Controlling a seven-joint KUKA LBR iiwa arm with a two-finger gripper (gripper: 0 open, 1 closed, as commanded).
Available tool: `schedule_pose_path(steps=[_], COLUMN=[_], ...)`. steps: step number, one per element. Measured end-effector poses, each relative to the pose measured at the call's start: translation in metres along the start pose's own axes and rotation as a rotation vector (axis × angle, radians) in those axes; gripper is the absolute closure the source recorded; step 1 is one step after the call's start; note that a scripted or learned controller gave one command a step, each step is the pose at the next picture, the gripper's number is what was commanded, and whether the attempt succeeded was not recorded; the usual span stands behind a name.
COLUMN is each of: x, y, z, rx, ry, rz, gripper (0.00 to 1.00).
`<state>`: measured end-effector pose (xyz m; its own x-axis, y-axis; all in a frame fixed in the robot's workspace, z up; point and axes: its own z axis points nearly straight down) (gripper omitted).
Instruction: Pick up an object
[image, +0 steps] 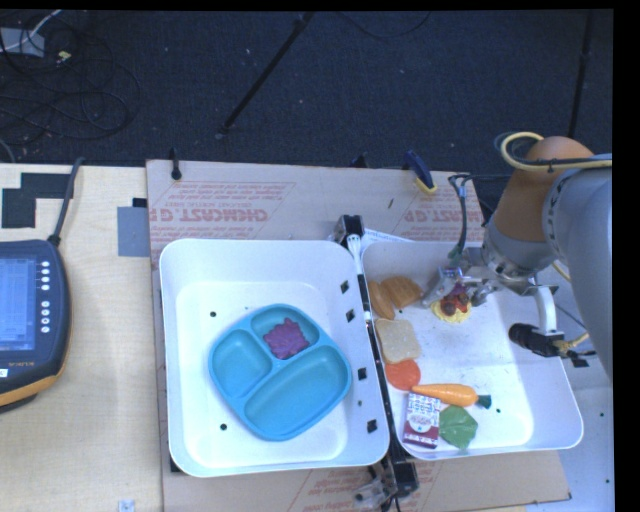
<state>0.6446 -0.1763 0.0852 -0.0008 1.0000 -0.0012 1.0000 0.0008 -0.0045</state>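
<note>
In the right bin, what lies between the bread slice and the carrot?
In the camera view, a flat red-orange round piece lies between the bread slice and the carrot, touching the bread's lower edge.

Dark carpeted floor (330, 80) across the top, with black cables (70, 85) looping at upper left and a thin stand leg (265, 75) running diagonally. Light wood counter (100, 420) below, brown cardboard sheet (260, 205) with red print laid over it. Grey-screen control pendant (25, 315) lies at the counter's left edge. Lighting even, slightly dim.
</note>
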Motion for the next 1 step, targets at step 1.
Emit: schedule_pose_path(steps=[1], x=[0.001], y=[-0.0006], z=[-0.0134], rx=[-0.001], ry=[0.001], rz=[-0.003], gripper=[1.0])
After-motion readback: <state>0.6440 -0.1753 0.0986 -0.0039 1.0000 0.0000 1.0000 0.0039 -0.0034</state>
